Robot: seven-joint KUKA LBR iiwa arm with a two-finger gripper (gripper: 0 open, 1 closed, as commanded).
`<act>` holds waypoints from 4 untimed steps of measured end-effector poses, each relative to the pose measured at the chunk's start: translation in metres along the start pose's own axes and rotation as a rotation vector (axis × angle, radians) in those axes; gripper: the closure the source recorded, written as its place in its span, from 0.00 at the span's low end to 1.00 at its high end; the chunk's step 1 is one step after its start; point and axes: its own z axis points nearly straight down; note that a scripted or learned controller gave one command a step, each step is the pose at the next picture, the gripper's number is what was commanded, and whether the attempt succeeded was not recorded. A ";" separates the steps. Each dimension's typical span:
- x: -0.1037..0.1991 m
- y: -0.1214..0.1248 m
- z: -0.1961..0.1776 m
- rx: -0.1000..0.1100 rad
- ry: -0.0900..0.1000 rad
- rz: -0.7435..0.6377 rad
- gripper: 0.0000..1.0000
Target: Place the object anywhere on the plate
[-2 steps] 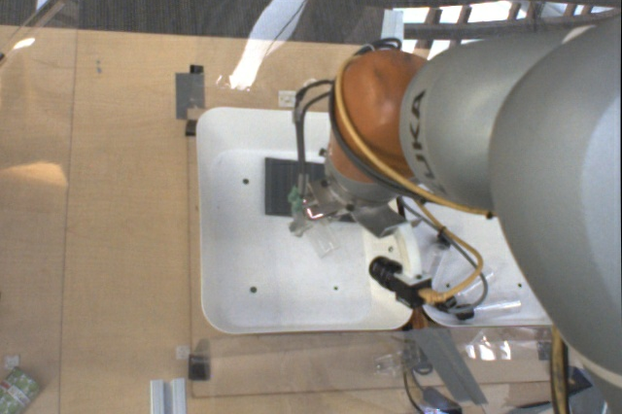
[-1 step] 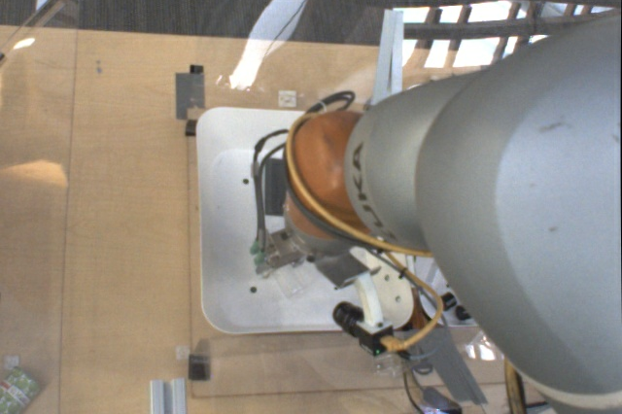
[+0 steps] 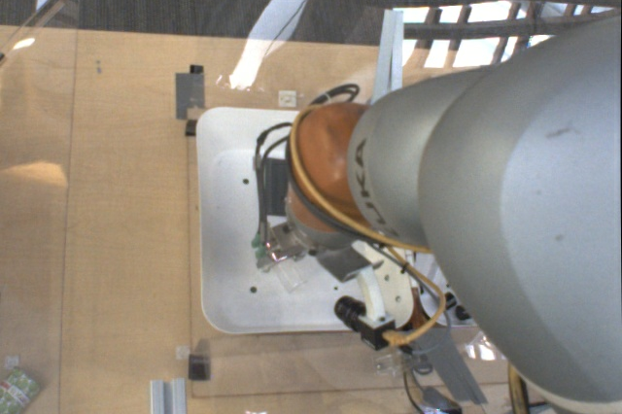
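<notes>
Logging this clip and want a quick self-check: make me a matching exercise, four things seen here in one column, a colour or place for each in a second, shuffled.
Things:
1. arm
2. wrist band
3. bin
4. bench

Descriptions:
A. white, shallow, under the arm
B. light wood, fills the left of the view
C. orange
D. grey, reaching in from the right

Pairs: 1-D, 2-C, 3-A, 4-B
</notes>
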 end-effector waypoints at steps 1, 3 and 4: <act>0.000 0.000 0.000 0.000 0.000 -0.001 0.00; 0.000 0.003 -0.011 -0.006 0.001 -0.001 1.00; 0.000 0.003 -0.011 -0.006 0.001 -0.001 0.00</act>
